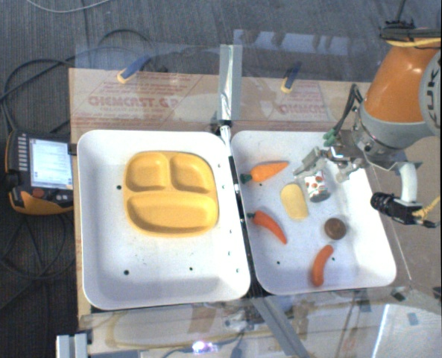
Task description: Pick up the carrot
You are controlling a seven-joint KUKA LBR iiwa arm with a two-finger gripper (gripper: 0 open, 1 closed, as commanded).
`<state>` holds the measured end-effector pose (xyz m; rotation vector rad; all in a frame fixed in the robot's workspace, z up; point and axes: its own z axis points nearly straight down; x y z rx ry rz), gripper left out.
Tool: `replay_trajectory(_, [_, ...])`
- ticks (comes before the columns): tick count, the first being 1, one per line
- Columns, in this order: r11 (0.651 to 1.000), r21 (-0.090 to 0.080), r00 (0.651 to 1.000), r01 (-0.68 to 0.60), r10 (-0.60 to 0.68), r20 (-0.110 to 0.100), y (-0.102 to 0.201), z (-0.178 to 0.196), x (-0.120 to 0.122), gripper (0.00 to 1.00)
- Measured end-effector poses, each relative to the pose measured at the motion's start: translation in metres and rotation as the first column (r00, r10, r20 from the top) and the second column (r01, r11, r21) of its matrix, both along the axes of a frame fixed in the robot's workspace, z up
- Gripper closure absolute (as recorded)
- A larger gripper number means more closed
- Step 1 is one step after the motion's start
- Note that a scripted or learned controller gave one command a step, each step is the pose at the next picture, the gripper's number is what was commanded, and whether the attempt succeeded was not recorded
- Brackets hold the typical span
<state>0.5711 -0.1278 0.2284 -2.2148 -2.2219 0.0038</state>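
The counter carries 2 shallow white bins side by side, and the grey KUKA arm with its orange band reaches in over the top right corner of the right bin. The left bin holds a yellow divided tray with 3 compartments, lying flat near its middle. In the right bin the carrot, orange with a small green top pointing left, lies near the upper left corner, close to the wall between the bins. Below it lies a smaller orange-red chili-like piece, to its right a pale yellow block, further right a brown round piece, and near the front wall a red sausage-shaped piece. The hand hangs over the upper middle of the right bin, just right of the carrot and beside the yellow block; a small white and red thing sits right at its tip, but whether that is gripped or merely below is too unclear to tell, and how far the hand is spread cannot be told either. The step in hand appears to be the approach, with the carrot not yet lifted. The next move likely calls for shifting left until the hand is centred over the carrot, turning to span its narrow width, then descending without nudging the yellow block.
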Motion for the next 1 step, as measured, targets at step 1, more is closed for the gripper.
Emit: replay_trajectory(1, [0.903, 0.001, 0.903, -0.431, 0.431, 0.003, 0.0107, -0.0533, 0.0582, 0.00])
